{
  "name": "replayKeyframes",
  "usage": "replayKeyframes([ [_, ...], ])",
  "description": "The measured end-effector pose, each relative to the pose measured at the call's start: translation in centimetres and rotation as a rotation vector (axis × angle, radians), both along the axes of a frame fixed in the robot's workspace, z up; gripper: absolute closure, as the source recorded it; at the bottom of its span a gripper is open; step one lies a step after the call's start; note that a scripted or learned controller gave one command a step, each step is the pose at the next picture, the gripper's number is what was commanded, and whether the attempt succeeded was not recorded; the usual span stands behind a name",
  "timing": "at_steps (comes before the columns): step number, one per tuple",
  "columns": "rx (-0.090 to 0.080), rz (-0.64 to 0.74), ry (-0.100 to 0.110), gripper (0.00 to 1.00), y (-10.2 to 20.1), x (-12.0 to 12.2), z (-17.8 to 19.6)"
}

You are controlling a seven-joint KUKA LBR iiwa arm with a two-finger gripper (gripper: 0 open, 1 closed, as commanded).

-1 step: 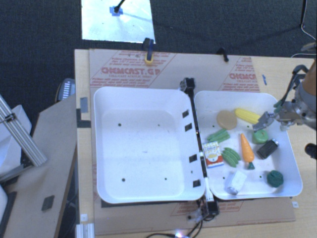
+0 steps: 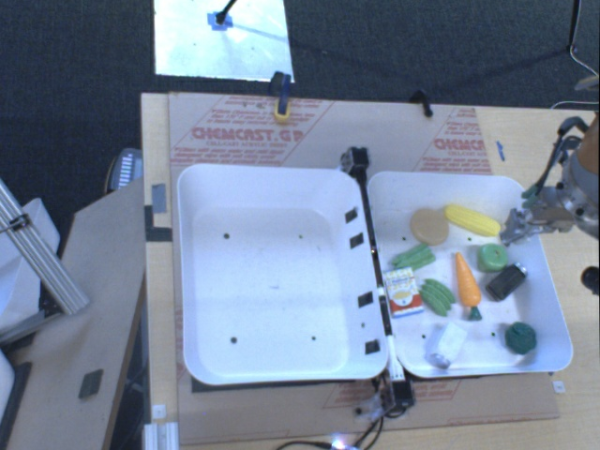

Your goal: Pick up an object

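1. The left bin [image 2: 272, 279] sits on the bench, its white floor showing a few small dark dots.
2. The right bin [image 2: 553, 345] touches it along a shared middle edge and carries all the objects.
3. Near that middle edge lie a small printed box [image 2: 403, 292], a green pea pod [image 2: 413, 256] and a ridged green vegetable [image 2: 437, 294].
4. A tan round disc [image 2: 429, 225] lies toward the far edge, with a yellow corn cob [image 2: 472, 220] just beside it.
5. A white wrapped item [image 2: 444, 343] rests near the front edge.
6. An orange carrot [image 2: 467, 281] lies mid-bin, between the ridged vegetable and a black block [image 2: 506, 281].
7. A light green round piece [image 2: 492, 256] lies just above the black block.
8. A dark green round object [image 2: 520, 337] sits in the front right corner.
9. The gripper [image 2: 518, 225] hangs over the right edge; whether its fingers are apart or together cannot be told.
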State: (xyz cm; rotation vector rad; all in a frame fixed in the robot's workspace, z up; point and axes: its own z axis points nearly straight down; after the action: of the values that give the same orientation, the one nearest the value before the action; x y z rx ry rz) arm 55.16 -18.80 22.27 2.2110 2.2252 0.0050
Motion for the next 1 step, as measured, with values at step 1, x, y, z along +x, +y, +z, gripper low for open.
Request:
replayKeyframes([
  [1, 0.004, -0.01, 0.013, 1.0, -0.77, -6.88, -14.47],
])
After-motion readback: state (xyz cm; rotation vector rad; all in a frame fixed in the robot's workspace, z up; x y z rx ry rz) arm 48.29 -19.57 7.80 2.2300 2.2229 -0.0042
